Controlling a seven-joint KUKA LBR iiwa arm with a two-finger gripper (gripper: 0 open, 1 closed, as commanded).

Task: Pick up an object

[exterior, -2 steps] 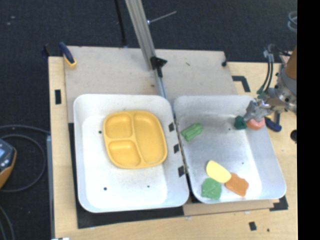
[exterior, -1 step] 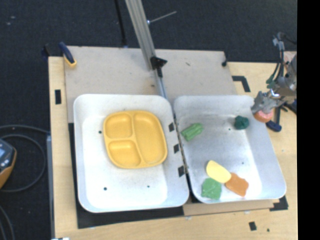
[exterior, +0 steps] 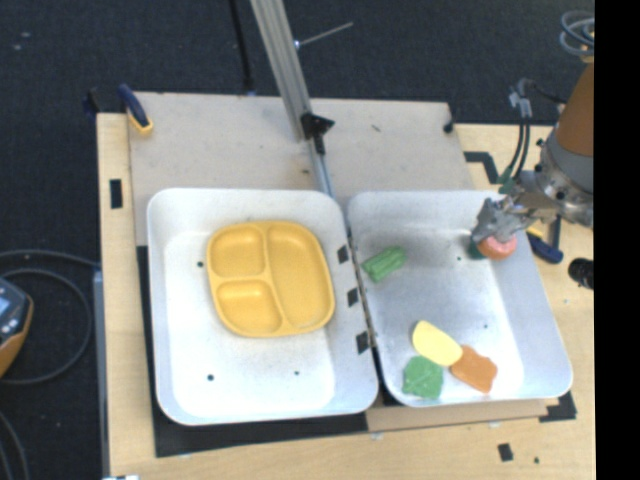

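At the near edge of the pale wooden bench (exterior: 120, 438), dark cables (exterior: 50, 288) are seen lying on the black floor to the left. In the right bin (exterior: 535, 308), a green piece (exterior: 423, 378), a yellow piece (exterior: 436, 343) and an orange piece (exterior: 474, 370) are clustered at the near side, touching one another. Further back, a green cylinder (exterior: 383, 263) is found by the bin's left wall. The left bin (exterior: 180, 388) is occupied by a yellow divided plate (exterior: 270, 277). At the right bin's far right rim, the gripper (exterior: 497, 230) is positioned just over a reddish-orange object (exterior: 497, 247); whether it is clasped cannot be told. Beyond, a slanted metal post (exterior: 280, 48) is mounted.
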